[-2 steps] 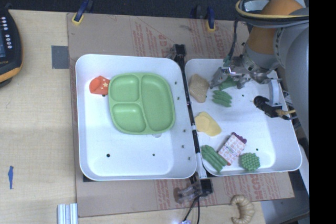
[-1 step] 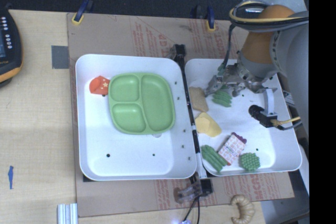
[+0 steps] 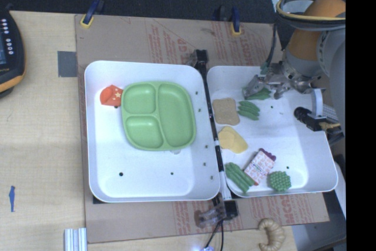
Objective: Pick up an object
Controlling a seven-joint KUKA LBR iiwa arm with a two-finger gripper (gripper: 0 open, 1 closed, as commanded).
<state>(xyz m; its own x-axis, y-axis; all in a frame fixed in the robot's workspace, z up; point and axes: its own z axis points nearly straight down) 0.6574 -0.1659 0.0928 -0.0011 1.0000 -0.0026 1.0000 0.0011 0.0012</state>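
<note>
This looks like a robot lab. A robot arm (image 3: 320, 32) reaches over a bench (image 3: 41, 144) with two white bins (image 3: 106, 185) set on cardboard (image 3: 147, 38) held by clamps (image 3: 91, 12). A control pad (image 3: 9, 50) lies at the left. Toy food (image 3: 258, 167) sits in the bins, not real food.

The right bin (image 3: 305, 153) holds the loose pieces: a green pea pod (image 3: 248, 109) lies near its upper middle, just right of a tan bread slice (image 3: 225, 111), with a pale yellow chip-like piece (image 3: 232, 140) below that. Along the bin's lower edge lie a long green bean pod (image 3: 238, 177), a tilted pink-and-white snack packet (image 3: 259, 166) touching it, and a round green broccoli-like piece (image 3: 279, 180). In the left bin (image 3: 106, 176) a green three-compartment plate (image 3: 158, 115) sits right way up, a small red piece with a yellow mark (image 3: 110, 95) beside its upper left corner.
</note>
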